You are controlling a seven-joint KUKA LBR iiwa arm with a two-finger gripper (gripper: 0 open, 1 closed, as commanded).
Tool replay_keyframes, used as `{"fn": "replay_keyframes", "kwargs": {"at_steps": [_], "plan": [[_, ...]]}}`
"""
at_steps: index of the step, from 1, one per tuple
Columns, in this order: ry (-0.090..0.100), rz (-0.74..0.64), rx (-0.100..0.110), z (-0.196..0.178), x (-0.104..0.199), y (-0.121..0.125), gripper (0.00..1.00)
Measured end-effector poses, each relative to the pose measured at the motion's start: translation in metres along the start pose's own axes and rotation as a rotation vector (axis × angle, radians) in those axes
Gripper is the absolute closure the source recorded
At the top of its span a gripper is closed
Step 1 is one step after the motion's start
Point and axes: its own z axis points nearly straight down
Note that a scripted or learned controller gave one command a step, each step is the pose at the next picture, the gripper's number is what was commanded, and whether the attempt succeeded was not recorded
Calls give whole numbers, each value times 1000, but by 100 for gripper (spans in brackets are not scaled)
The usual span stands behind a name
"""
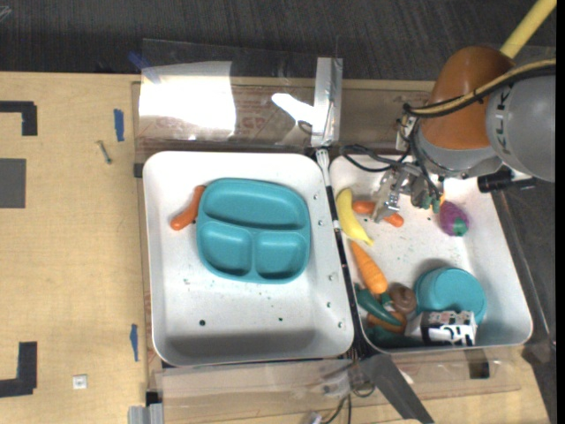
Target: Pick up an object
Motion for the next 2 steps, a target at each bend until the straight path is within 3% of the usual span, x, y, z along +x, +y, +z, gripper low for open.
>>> {"fn": "replay_keyframes", "kwargs": {"at_steps": [1,2], "plan": [[4,158,1,-117,5,15,100],[10,425,4,-177,36,65,100]]}}
